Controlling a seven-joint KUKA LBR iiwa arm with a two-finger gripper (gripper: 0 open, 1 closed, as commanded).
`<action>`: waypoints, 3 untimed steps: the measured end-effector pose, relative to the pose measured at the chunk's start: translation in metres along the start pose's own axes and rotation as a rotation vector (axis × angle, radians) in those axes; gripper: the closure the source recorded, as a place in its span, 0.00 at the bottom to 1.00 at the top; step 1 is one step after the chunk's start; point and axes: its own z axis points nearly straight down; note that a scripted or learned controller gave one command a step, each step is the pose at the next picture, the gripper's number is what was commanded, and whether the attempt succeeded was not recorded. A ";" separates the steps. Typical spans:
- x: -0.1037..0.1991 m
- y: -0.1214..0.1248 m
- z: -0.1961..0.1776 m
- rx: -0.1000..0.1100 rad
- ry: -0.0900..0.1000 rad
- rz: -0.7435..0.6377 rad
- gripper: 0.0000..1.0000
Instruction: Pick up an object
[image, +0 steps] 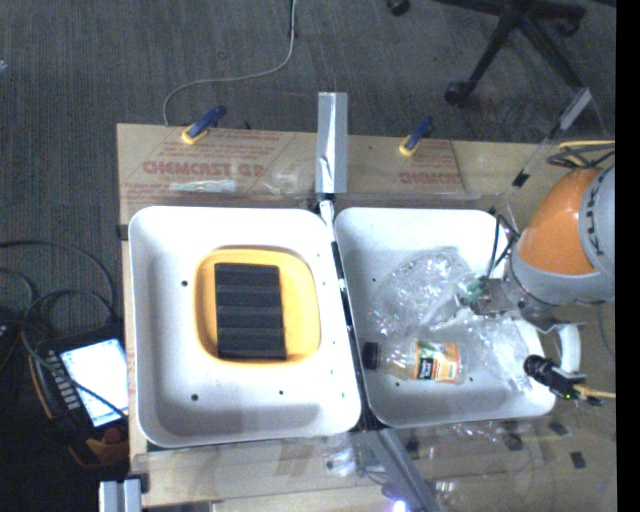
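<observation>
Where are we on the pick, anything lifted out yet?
Nothing looks lifted yet. The bottle lies on its side on the right bin floor, beside crumpled clear plastic; the yellow-and-black object sits in the left bin. In hand: the arm is over the right bin's right edge. Left: grasping and lifting.

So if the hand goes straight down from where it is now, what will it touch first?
Probably the crumpled clear plastic in the right bin, since the hand hangs by its right edge. Depth is unclear, so the bin floor is possible.
</observation>
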 end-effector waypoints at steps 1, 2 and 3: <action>0.008 -0.040 0.013 -0.023 -0.009 -0.097 0.00; 0.009 -0.040 0.004 -0.023 -0.007 -0.097 1.00; -0.021 -0.044 0.012 -0.013 0.011 -0.143 1.00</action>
